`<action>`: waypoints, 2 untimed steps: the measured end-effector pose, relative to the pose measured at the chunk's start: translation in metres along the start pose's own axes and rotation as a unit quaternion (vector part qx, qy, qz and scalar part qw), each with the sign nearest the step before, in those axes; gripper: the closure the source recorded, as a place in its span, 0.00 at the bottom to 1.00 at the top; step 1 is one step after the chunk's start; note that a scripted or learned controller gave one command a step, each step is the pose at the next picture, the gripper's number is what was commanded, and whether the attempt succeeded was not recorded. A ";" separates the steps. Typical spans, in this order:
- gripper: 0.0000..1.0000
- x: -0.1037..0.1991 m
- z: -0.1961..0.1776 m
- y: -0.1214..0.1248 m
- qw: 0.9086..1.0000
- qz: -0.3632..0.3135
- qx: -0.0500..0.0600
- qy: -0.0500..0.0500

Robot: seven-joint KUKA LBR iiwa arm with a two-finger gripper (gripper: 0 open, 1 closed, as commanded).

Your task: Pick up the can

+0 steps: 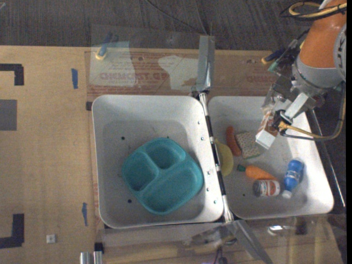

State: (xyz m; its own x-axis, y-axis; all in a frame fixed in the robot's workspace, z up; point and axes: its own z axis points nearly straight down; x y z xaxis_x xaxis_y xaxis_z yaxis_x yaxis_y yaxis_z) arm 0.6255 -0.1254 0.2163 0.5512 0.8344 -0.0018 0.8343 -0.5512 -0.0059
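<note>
Claw above the right bin
The gripper (268,138) hovers, grip unclear; the can (267,188) lies untouched beside the carrot (258,172).

Even, soft overhead light, mild glare on the white bins (104,120), faint shadows, slightly grainy focus.

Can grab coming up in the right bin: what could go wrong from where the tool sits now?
1. The can lies on its side, touching the carrot and close to the blue bottle; the tool might catch a neighbour instead.
2. A can lying down may roll away when nudged.
3. The tool hovers near the sponge and sausage, well short of the can, so a straight descent would likely miss.
</note>
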 end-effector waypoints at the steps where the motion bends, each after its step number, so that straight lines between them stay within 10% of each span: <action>1: 1.00 0.036 0.005 -0.025 0.997 0.075 0.000 0.000; 2: 1.00 0.000 0.109 -0.056 0.939 0.344 -0.001 0.001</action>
State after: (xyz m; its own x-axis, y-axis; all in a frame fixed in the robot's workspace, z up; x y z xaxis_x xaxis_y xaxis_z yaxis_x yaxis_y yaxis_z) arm 0.5778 -0.0945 0.1078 0.9597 0.2810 -0.0031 0.2810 -0.9597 -0.0012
